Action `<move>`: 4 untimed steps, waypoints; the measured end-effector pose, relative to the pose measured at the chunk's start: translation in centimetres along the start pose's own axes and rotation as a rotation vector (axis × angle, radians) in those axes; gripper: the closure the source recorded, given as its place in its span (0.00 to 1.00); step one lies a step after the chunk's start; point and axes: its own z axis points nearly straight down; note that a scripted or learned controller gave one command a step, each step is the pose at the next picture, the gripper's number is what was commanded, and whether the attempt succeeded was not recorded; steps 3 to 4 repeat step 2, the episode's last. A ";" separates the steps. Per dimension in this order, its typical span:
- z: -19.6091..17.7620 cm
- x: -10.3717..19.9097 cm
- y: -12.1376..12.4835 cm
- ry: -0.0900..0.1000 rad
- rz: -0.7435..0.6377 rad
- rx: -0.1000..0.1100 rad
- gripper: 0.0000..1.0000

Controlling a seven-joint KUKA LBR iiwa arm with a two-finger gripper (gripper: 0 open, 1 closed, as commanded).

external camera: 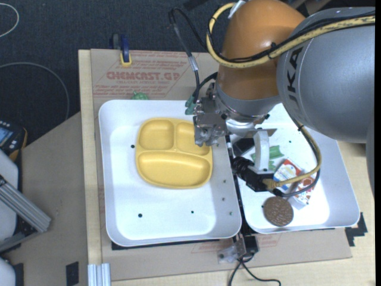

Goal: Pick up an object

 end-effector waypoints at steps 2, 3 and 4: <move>-15.9 -4.3 -4.8 0.001 0.007 -0.022 1.00; -15.9 -4.3 -4.8 0.001 0.007 -0.022 1.00; -15.9 -4.3 -4.8 0.001 0.007 -0.022 1.00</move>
